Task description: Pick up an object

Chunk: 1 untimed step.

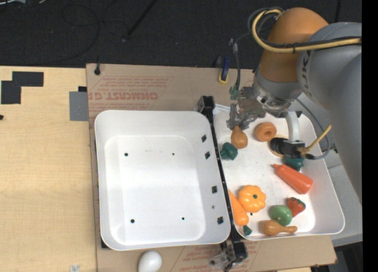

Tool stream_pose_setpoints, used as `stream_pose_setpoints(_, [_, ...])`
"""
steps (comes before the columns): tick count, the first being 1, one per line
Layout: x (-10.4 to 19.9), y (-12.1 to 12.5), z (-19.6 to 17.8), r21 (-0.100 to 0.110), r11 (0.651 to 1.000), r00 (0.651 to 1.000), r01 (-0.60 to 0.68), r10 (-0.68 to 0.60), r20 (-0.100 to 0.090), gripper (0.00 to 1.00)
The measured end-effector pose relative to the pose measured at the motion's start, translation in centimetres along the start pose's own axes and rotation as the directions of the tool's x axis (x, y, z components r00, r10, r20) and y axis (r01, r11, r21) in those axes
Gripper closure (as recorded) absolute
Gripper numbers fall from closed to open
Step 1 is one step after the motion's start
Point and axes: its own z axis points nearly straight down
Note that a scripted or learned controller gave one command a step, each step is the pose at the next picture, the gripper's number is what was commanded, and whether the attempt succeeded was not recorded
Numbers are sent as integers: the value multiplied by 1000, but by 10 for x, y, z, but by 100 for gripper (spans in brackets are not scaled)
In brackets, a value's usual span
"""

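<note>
My gripper (236,120) hangs over the upper left part of the right bin (328,206), reaching in from the grey arm with its orange band. Just below it lies a small brown-orange pear-shaped thing (238,138), very close to the gripper; whether they touch I cannot tell. An orange ring-shaped toy (265,131) lies to the right of it, and a dark teal lump (228,151) lies a little below it.
Lower in the right bin lie an orange carrot (293,178), a teal piece (294,162), a pumpkin (251,197), a green and red pepper (286,210) and a tan gourd (276,227). The left bin (112,129) adjoins it. A white egg (150,261) rests outside, in front.
</note>
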Motion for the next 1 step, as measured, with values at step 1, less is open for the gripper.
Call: stream_pose_setpoints(1, [56,1,-32,-4,1000,1000,1,-1,0,100])
